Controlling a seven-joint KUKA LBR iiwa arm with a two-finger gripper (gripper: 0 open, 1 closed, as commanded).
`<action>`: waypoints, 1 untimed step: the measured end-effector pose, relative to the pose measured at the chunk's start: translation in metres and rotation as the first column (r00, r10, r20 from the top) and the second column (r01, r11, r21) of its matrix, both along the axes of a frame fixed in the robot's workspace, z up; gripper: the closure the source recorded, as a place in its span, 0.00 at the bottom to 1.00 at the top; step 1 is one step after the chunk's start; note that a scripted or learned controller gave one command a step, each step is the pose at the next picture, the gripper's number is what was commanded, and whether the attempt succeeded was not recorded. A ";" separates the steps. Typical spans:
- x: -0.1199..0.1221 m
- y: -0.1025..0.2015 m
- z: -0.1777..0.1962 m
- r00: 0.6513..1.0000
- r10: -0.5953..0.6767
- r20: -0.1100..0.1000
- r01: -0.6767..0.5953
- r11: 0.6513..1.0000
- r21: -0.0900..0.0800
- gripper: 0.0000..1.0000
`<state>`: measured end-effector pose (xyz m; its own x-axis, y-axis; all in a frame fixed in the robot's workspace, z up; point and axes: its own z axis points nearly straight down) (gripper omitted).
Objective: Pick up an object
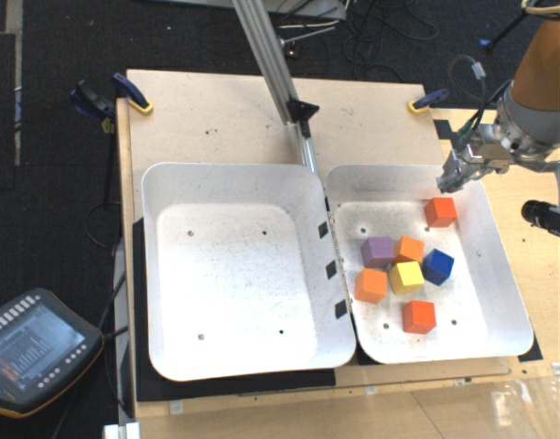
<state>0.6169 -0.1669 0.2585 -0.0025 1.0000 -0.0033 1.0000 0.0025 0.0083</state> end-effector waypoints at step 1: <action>-0.014 0.042 -0.010 1.000 0.003 -0.010 -0.003 1.000 0.004 1.00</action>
<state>0.6029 -0.1248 0.2487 -0.0058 1.0000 0.0007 1.0000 0.0058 -0.0013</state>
